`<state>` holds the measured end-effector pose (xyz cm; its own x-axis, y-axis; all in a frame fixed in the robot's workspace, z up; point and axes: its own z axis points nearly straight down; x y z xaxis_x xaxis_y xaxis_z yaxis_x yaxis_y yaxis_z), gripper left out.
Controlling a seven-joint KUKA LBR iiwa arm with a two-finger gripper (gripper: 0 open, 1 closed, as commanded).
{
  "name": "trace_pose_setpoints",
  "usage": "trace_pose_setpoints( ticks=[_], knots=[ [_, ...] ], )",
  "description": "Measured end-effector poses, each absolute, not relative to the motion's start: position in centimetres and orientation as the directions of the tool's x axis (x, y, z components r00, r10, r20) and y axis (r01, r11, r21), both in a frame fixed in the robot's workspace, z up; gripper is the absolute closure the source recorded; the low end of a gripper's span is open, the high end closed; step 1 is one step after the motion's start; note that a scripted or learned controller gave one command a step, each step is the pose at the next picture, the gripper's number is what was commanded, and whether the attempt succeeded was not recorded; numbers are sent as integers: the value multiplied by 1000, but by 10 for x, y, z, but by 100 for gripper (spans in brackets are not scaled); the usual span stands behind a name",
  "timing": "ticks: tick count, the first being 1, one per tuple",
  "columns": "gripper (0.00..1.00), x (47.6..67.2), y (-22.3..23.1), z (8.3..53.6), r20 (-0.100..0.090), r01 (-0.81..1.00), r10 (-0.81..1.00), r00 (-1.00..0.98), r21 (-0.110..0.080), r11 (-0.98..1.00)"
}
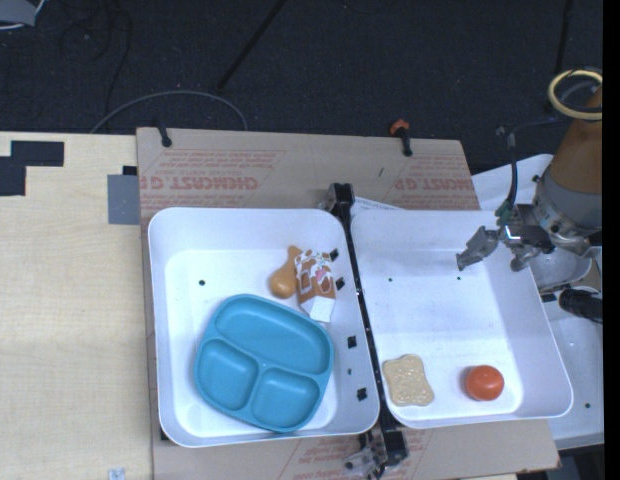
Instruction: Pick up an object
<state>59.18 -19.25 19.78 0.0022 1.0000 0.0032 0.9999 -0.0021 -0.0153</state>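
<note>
Two white bins: right bin [520, 328] holds one tomato [484, 382] and one toast slice [408, 380]; gripper [487, 249] hovers above them, fingers' spread unclear, nothing visibly held.

Right bin, lower frame: tomato [484, 382], red and round, beside a tan bread slice [407, 380] lying flat.

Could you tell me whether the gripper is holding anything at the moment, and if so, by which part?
Nothing is held: the gripper hangs over bare floor of the right bin.
</note>
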Motion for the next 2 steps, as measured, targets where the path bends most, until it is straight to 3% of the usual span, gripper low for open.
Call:
trace_pose_setpoints(
  ticks=[1,2],
  knots=[
    [0,595,-193,206,0,1000,1000,0,-1,0],
    [0,590,-195,143,2,1000,1000,0,-7,0]
  ],
)
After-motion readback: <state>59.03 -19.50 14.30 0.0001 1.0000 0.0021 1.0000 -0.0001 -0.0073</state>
